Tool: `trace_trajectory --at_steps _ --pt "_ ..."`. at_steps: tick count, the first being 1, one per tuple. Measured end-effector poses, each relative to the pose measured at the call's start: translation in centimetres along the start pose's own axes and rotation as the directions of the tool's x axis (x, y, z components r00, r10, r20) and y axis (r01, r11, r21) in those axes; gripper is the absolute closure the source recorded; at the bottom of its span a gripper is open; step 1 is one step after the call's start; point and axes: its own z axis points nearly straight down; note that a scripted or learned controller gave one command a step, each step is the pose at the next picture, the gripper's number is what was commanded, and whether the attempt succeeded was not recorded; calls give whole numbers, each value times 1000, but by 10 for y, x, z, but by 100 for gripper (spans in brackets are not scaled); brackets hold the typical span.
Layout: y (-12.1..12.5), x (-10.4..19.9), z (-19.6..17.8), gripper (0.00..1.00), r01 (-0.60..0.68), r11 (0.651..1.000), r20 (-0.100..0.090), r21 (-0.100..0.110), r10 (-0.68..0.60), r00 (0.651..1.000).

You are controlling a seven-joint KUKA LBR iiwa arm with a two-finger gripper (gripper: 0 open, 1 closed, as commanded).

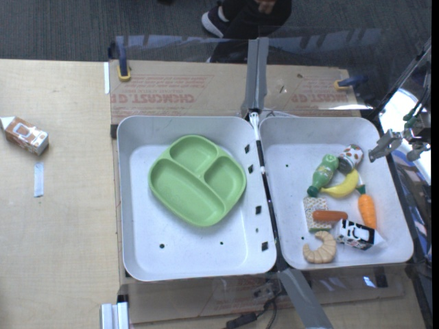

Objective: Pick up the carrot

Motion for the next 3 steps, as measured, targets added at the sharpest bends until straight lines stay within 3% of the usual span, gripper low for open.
trace_trajectory --at_steps 1,2,3 --pt "12 -15 133 0 98 995 0 -1 -98 995" --pt "-24 -10 182 0 314 949 -9 -1 -314 949" --pt "-23 -12 173 100 310 951 -4 -2 -310 951"
